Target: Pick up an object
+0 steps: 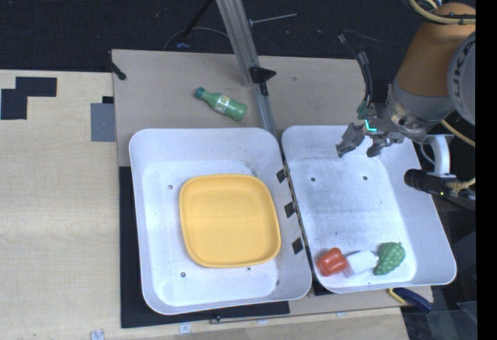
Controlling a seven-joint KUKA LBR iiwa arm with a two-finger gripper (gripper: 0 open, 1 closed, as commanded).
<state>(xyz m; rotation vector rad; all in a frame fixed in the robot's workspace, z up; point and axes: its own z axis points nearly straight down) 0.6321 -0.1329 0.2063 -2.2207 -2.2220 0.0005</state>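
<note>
Fingers point(363, 142) spread open, holding nothing, over right bin's point(435, 234) far edge; pepper point(331, 261), white block point(360, 262) and green bunch point(390, 257) cluster at its near edge, probably light plastic, pepper likely slick, best pinched across its middle.

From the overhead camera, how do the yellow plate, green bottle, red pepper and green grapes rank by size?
Largest to smallest:
1. yellow plate, by far
2. green bottle
3. green grapes and red pepper: they look about alike, so I won't rank them.
</note>
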